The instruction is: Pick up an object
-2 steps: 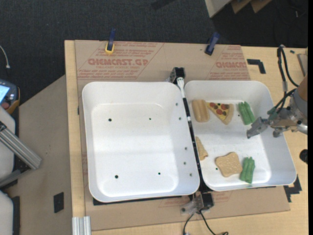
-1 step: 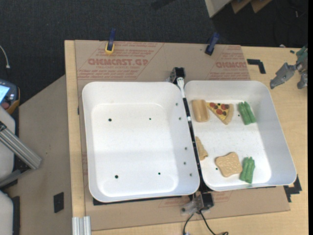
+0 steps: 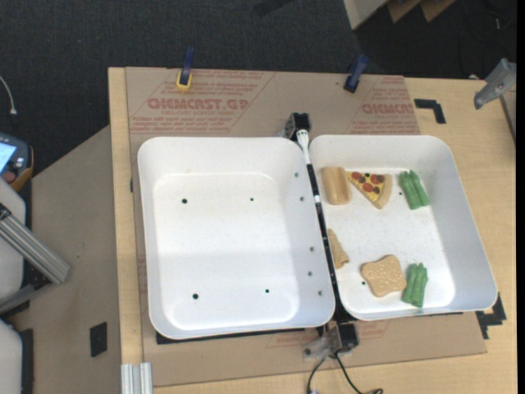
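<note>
White glossy plastic right bin [image 3: 447, 228], shallow with rounded corners, holds all the toy food. In its far half sit a tan smooth roll [image 3: 332, 185], a triangular pizza slice [image 3: 371, 187] and a ridged green vegetable [image 3: 414, 190]. In its near half sit a small tan wedge [image 3: 336, 249], square speckled toast [image 3: 383, 275] and another green vegetable [image 3: 416, 285]. The left bin [image 3: 149, 220] touches it. Both are on the brown cardboard counter [image 3: 246, 97]. A grey metal end effector [image 3: 495, 84] is beyond the right bin's far right corner; I cannot tell its opening, and nothing is seen in it.
</note>
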You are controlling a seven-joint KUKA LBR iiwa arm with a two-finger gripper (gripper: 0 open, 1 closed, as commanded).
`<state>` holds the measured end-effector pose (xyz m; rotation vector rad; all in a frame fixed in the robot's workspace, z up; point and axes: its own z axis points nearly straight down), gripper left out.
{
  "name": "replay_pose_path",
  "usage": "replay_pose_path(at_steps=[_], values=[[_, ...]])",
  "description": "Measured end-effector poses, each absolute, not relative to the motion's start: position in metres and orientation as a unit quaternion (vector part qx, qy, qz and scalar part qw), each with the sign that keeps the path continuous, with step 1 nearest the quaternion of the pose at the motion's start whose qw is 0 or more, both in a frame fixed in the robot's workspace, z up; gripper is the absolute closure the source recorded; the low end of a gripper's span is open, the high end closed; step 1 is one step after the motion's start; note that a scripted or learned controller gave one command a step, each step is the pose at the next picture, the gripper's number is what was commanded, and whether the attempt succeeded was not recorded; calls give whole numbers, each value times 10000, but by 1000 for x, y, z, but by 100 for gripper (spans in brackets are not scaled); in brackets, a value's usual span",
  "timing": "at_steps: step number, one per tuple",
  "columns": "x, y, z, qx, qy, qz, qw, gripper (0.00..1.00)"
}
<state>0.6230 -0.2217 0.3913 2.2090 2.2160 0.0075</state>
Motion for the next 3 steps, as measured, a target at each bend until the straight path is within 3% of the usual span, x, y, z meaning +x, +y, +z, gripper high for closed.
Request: replay_pose_path(at_steps=[1,2,3], values=[[668,-195,498,7053,7088,41,81,0],[667,-196,502,7063,7079,7,48,100],[667,-196,501,7064,7078,3,40,0]])
